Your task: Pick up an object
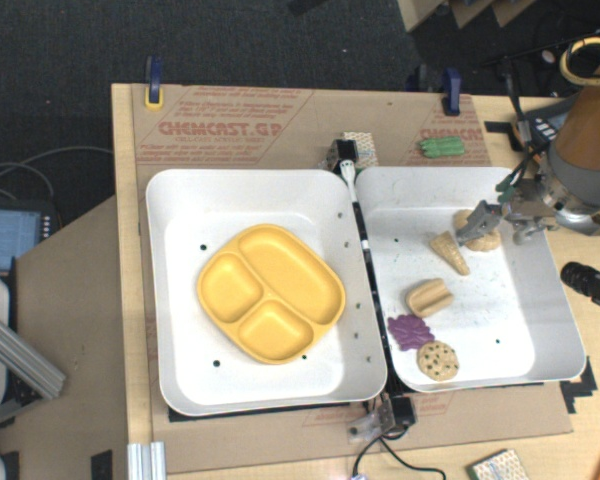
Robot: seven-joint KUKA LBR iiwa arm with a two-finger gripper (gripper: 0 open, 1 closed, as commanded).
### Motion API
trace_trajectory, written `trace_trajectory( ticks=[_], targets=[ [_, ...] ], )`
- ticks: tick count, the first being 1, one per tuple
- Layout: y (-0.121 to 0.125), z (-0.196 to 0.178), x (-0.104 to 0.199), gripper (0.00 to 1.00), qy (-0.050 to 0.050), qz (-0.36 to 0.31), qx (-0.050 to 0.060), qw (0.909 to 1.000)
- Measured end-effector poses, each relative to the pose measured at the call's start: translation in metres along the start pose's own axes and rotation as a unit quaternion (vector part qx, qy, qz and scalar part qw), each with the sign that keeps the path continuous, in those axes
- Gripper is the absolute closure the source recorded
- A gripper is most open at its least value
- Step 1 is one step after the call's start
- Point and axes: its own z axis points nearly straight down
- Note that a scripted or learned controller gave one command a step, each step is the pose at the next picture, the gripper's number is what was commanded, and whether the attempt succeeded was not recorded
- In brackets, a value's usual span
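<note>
End effector [487, 224] hovers over a tan piece [483, 234] in the right bin [540, 318]; grip state unclear.

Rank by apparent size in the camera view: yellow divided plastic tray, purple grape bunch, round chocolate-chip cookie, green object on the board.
1. Yellow divided plastic tray, by far the largest.
2. Purple grape bunch, round chocolate-chip cookie and green object: too alike to rank.

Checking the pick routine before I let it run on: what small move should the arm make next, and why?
Probably a short descent onto the pale tan food piece at the back of the right white bin. The pincer sits right over that piece, while the wedge-shaped tan piece lies just beside it, so going straight down should avoid nudging the neighbour.
</note>
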Motion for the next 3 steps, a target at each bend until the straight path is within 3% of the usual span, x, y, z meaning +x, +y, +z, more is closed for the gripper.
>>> trace_trajectory(
  ticks=[1, 2, 3],
  targets=[
    [0.023, 0.122, -0.008, 0.0, 0.001, 0.0, 0.003, 1.0],
    [0.024, 0.105, -0.008, 1.0, -0.001, 0.0, -0.002, 1.0],
    [-0.02, 0.016, 0.055, 1.0, 0.001, -0.002, 0.0, 1.0]
  ],
)
